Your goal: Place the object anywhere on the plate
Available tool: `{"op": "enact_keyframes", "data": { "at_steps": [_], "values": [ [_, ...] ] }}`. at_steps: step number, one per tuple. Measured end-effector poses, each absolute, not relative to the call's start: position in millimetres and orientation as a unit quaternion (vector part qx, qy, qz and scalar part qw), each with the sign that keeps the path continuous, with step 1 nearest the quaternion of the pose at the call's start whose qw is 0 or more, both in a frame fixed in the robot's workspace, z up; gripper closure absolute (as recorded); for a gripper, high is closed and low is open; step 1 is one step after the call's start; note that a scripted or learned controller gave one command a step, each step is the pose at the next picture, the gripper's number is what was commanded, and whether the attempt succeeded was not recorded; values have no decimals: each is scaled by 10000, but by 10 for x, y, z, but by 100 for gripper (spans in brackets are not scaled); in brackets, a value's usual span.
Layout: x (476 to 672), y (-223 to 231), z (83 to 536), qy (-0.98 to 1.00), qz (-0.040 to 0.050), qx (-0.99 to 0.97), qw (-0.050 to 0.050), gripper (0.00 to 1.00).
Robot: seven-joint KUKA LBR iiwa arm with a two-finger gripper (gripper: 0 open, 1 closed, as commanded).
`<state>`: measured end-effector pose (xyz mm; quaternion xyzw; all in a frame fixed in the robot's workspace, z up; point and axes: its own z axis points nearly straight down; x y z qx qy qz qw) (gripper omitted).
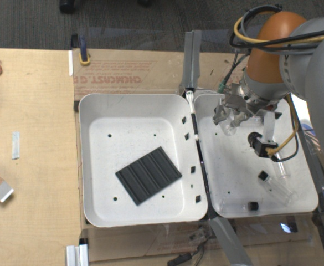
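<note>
A: Which step is this?
B: Reaching, I judge. The hand (229,117) hovers over the right bin (300,201); I cannot tell its state. The dark ridged plate (148,175) lies in the left bin (90,165).
A: And the object?
B: Perhaps the clear item (282,177) nearby; a grasp comes next.

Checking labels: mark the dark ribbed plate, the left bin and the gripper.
dark ribbed plate (148,175): camera view, middle of its top face.
left bin (133,99): camera view, far rim.
gripper (229,121): camera view, between its fingertips, over the right bin.
</note>
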<state>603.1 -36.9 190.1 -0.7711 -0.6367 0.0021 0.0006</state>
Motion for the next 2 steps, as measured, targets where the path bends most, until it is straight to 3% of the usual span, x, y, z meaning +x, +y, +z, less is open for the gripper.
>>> {"op": "enact_keyframes", "data": {
  "at_steps": [1, 2],
  "values": [
    [5396, 373, 1905, -6408, 17, -7677, 3, 100],
    [5340, 943, 1901, -8549, 17, -5187, 14, 100]
  ]
}}
